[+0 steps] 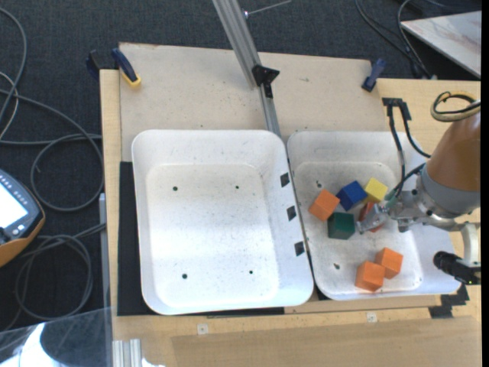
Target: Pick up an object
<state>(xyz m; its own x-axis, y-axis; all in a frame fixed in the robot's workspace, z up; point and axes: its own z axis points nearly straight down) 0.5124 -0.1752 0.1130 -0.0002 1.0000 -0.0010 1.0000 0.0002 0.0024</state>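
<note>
Operator: Progress so far? Is anything picked up?

Observer: Not that you can count on. Every block I can make out lies on the floor of the right bin (336, 138), and nothing is lifted clear of it. The gripper (373, 219) is down low in that bin, just right of the green block (341, 225), so I judge you are at the reach or the grasp itself. Closing on a block, lifting it, and checking that it comes up are all left to do.

Operator: Which block is it on, and how is the grip set?

Observer: The likeliest one is a small red block (370, 208), up and right of the green block and right against the gripper's tip. It is partly hidden there, so I cannot tell whether it sits inside the grip or just beside it. Whether the grip is wide or narrow, I cannot tell either; the tip is too small and cluttered to read.

Operator: What else is close by?

Observer: Orange (324, 203) is just up and left of the green block, blue (351, 194) just above it, and yellow (376, 188) farther up and right. Two more orange blocks (370, 275) lie below and right of it, well apart. The cluster is tight, so you may nudge a neighbour.
</note>
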